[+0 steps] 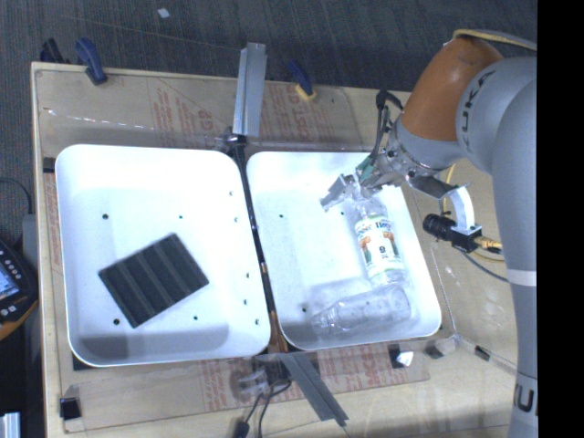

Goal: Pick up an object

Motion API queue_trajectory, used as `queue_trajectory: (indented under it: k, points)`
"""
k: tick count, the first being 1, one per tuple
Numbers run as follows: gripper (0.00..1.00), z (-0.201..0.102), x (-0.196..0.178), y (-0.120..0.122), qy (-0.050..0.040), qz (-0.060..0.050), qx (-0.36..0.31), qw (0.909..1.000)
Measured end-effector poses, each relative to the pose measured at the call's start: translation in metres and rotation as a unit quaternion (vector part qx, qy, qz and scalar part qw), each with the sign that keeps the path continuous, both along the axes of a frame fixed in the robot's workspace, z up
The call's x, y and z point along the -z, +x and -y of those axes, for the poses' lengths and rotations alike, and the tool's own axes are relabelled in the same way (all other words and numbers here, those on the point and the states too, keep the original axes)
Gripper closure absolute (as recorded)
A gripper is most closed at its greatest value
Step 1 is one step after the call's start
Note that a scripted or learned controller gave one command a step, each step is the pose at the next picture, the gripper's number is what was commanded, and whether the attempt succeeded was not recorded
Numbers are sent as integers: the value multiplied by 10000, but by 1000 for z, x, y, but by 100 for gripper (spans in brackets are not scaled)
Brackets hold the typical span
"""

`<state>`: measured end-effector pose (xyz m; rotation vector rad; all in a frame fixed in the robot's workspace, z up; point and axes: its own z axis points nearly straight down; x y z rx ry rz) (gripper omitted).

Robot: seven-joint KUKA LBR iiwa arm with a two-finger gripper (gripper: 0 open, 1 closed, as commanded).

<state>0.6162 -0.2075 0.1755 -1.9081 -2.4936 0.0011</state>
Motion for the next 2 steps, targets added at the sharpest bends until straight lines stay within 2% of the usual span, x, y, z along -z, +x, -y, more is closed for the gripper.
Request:
queue_trajectory:
  k: [1,2]
  points:
    - [0,0,-7,-4,4,-12,-415,9991]
    - [0,0,3,-1,6,-8,-607,9982]
